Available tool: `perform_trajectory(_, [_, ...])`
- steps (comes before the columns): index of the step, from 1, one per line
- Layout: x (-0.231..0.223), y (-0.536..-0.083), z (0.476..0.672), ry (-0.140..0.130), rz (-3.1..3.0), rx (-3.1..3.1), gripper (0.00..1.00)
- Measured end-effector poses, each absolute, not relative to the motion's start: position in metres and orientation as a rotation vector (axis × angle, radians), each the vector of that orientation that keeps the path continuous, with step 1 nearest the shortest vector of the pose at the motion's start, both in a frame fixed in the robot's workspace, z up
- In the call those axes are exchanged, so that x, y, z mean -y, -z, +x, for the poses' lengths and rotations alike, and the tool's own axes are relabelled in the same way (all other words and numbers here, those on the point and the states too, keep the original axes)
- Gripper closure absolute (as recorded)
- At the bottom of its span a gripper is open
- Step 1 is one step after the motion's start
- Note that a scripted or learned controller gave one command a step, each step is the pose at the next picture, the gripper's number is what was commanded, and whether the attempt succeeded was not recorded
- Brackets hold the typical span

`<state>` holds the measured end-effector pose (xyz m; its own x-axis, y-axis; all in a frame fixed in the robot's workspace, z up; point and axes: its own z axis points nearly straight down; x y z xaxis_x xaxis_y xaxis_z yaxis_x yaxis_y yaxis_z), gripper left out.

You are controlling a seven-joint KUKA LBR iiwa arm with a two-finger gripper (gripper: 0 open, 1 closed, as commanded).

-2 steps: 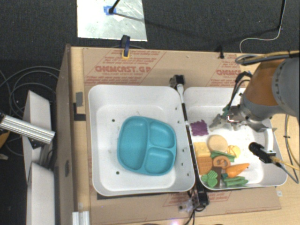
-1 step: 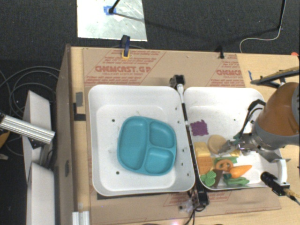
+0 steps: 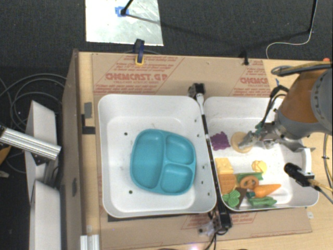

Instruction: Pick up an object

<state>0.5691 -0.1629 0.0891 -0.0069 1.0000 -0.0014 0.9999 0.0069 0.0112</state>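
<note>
The right bin [image 3: 235,105] holds several toy foods. Among them are a purple bunch of grapes [image 3: 219,139], a tan round disc [image 3: 238,142], a small yellow piece [image 3: 258,166], a yellow-orange block [image 3: 225,174], an orange carrot [image 3: 266,189] and green pieces [image 3: 232,197]. My gripper [image 3: 256,138] reaches in from the right and sits low in this bin. Its tip is right at the tan disc's right edge. I cannot see whether it touches the disc.
The left bin [image 3: 115,134] holds a teal divided plate [image 3: 162,161]. A black divider [image 3: 205,134] runs between the two bins. A black part [image 3: 295,174] juts over the right bin's right side. The grey and orange arm [image 3: 304,100] covers that bin's far right corner.
</note>
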Motion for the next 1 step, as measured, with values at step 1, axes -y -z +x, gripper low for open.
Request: perform_trajectory(1, [0.1483,-0.0900,0.6509,-0.013,2.202,-2.223,0.00])
